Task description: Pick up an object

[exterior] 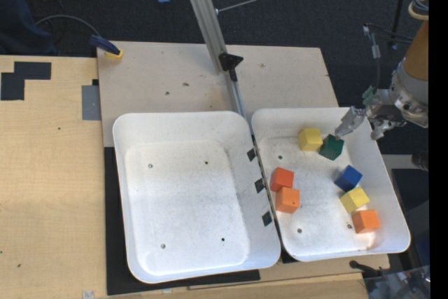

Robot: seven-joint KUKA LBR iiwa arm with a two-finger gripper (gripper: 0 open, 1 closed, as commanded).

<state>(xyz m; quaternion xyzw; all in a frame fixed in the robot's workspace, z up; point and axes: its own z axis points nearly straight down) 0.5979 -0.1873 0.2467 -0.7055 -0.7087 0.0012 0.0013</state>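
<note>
The robot's two-finger gripper [365, 124] hovers open and empty-handed over the right-hand white bin [392, 234], one fingertip just above a small green wooden cube [332, 148]; nothing yet lifted, the grasp remains.

Even, bright light on the white bins [182, 262] (soft shadows), dim surroundings, slight blur.

The arm [418, 59] at three o'clock is cut off by the right edge, with just its wrist end in frame. One finger tip touches or overlaps the green cube [332, 147]; whether the cube sits between the fingers [348, 124] cannot be told.
</note>
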